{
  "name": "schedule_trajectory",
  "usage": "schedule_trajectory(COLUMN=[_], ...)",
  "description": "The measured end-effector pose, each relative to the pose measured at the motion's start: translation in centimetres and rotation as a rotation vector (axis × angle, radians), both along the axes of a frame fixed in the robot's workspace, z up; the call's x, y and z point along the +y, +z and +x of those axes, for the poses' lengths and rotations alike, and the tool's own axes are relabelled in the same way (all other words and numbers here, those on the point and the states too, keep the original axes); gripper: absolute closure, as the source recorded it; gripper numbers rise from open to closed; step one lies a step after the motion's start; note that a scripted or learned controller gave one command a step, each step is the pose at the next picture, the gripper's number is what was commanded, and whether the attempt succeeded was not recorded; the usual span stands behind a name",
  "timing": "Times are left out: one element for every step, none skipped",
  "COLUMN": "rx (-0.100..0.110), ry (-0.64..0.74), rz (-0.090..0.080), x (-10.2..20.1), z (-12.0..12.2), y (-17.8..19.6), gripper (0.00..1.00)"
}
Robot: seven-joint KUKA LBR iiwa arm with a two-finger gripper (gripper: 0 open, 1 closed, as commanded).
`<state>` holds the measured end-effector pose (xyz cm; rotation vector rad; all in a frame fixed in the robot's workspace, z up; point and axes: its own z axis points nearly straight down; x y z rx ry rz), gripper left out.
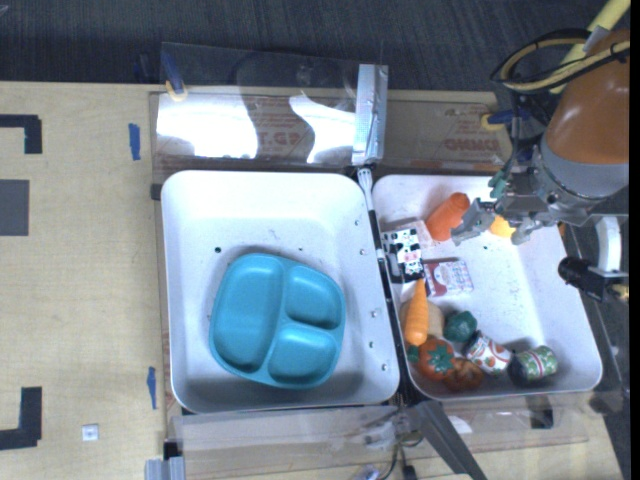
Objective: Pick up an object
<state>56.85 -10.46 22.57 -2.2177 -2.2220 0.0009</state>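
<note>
Gripper [492, 220] is hovering over the upper part of the right bin [560, 298] with fingers spread and gripping nothing, while the orange object [446, 215] is lying just to its left, its long axis slanting up-right toward the fingertips.

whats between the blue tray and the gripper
In the camera view, the wall between the two bins, then an orange toy beside the gripper. The blue divided tray lies in the left bin.

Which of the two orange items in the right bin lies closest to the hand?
The upper orange piece, near the bin's top edge just left of the hand. The other, a carrot-like one, lies lower down beside the red-and-white carton.
</note>
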Motion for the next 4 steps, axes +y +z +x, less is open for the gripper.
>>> schedule_trajectory(rx=[0.002, -0.007, -0.006, -0.005], ry=[0.095, 0.31, 0.101, 0.269], rz=[-0.001, -0.004, -0.004, -0.004], x=[-3.0, -3.2, -0.4, -0.9], z=[9.7, 10.1, 8.7, 9.9], y=[-4.5, -13.2, -13.7, -13.8], gripper=[0.0, 0.0, 0.0, 0.0])
